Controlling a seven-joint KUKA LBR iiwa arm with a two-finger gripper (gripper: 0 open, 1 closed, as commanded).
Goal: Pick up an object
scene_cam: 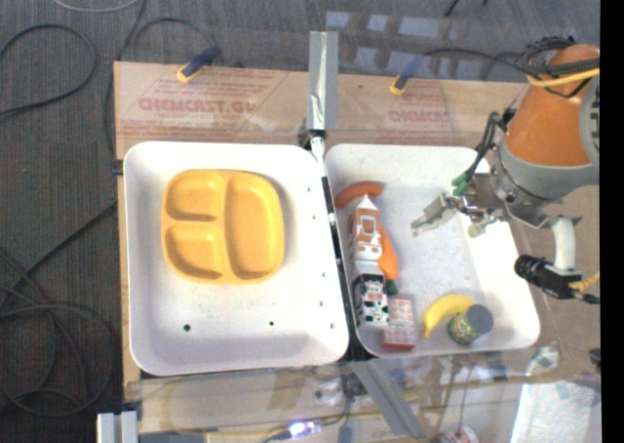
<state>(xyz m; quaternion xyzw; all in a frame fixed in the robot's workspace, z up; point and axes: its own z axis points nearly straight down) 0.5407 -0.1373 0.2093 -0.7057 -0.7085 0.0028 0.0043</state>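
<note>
My gripper [441, 202] hangs over the upper right part of the right bin [507, 280], reaching in from the right. Its fingers stand open with nothing between them. Along the bin's left side lie a red sausage-like piece [357, 192], a small white carton [367, 228], an orange carrot [389, 261] and a black-and-white carton [370, 300]. At the front sit a pink box [400, 323], a banana [444, 312] and a dark round can [470, 325]. All of them lie apart from the gripper, to its left and below it.
The left bin [146, 314] holds a yellow divided plate [224, 224]. A raised rim [330, 236] separates the two bins. A black part of the arm [546, 277] overhangs the right bin's right edge. White floor shows in the middle of the right bin.
</note>
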